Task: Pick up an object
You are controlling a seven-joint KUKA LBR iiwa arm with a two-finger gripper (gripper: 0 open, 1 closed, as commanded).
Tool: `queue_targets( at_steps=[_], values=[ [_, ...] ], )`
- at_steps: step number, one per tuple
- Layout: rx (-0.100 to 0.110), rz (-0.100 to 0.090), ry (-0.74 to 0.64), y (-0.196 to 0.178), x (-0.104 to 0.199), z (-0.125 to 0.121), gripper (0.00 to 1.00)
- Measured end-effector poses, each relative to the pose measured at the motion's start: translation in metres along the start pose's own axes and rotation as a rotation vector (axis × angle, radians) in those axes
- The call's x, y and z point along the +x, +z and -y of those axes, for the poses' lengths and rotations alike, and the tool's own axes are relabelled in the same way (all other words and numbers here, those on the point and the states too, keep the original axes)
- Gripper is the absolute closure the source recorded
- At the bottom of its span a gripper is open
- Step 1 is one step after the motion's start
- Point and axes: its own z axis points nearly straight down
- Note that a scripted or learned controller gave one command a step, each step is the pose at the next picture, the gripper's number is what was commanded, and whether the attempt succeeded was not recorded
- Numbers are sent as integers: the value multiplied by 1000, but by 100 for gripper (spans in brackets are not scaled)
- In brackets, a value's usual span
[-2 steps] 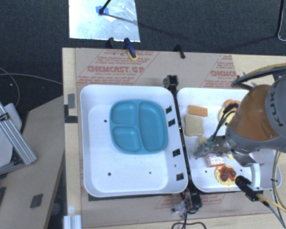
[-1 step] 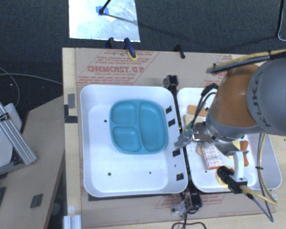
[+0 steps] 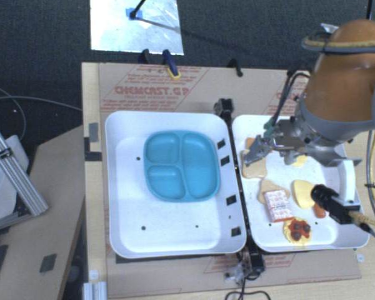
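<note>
My gripper (image 3: 263, 145) hangs low over the upper left part of the right bin (image 3: 346, 179), right above a tan piece of toy food (image 3: 255, 167) and an orange-brown bit (image 3: 249, 144). Whether it touches either one is not visible. More toy food lies further down in that bin: a red-and-white carton (image 3: 277, 205), a yellow wedge (image 3: 303, 193), a pale slice (image 3: 272, 187), and a yellow round with red berries (image 3: 298, 230). A small yellow piece (image 3: 298, 161) lies just under the wrist.
The left bin (image 3: 126, 186) holds a blue divided plate (image 3: 180, 166). A black divider with clips (image 3: 232, 167) runs between the two bins. A shiny sheet (image 3: 136, 17) lies on the dark floor behind the bench.
</note>
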Motion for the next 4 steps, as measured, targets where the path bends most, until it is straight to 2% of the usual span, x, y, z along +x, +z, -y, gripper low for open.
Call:
queue_targets(
  at_steps=[1,2,3,4],
  values=[
    [14,3,-3,-3,-1,1,100],
    [21,1,-1,37,61,3,100],
    [-1,-4,-1,-122,96,-2,100],
    [27,6,9,-12,89,2,100]
  ],
)
